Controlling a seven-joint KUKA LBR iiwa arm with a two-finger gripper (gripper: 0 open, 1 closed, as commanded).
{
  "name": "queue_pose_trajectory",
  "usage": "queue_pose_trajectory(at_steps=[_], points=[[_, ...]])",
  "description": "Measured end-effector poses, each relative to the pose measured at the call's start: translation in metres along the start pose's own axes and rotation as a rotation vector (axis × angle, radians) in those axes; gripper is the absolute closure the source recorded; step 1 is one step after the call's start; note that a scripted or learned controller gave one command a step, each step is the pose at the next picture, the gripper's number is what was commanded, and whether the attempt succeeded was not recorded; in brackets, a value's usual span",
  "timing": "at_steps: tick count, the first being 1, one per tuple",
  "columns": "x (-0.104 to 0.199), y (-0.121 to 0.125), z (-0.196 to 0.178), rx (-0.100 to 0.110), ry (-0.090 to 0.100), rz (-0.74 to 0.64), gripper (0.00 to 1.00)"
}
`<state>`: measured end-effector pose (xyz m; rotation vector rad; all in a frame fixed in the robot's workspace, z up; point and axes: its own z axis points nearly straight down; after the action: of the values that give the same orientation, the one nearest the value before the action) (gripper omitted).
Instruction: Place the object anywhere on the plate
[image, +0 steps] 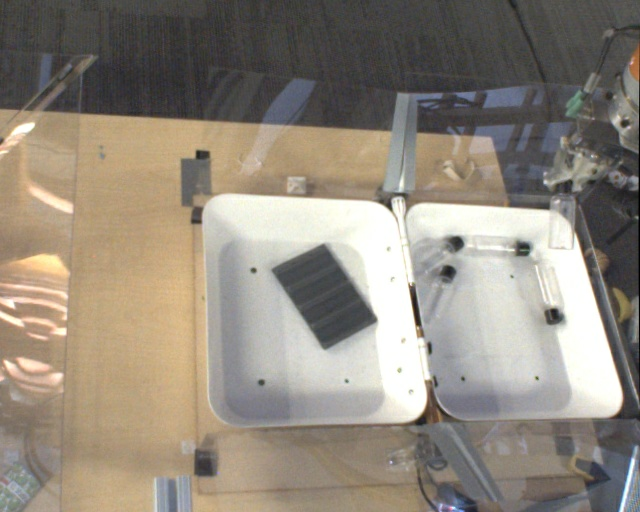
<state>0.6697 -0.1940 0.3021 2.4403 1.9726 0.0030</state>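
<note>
Left bin (225, 330), nearest: dark ribbed plate (325, 296) lies flat, askew, at its middle; right bin (590, 380) holds clear tubes with black caps (488, 245) toward its far edge; claw (590, 160) at counter's (120, 300) far right corner; grip state unclear.

— What's in the left bin (228, 300)?
— A dark ribbed plate (324, 295), lying flat and turned at a slant, near the middle.
— And the right bin (590, 390)?
— Clear tubes with black caps (490, 245) toward its far side. The arm (600, 130) sits at the far right corner.
</note>
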Motion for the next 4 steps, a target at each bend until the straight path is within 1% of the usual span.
queue_pose_trajectory(at_steps=[1, 2, 3, 4], points=[[0.0110, -0.0022, -0.0139, -0.001, 0.000, -0.019, 1.00], [0.0068, -0.0015, -0.0160, 0.001, 0.000, -0.030, 1.00], [0.0075, -0.0014, -0.0106, -0.001, 0.000, -0.044, 1.00], [0.0164, -0.0035, -0.0097, 0.000, 0.000, -0.056, 1.00]])
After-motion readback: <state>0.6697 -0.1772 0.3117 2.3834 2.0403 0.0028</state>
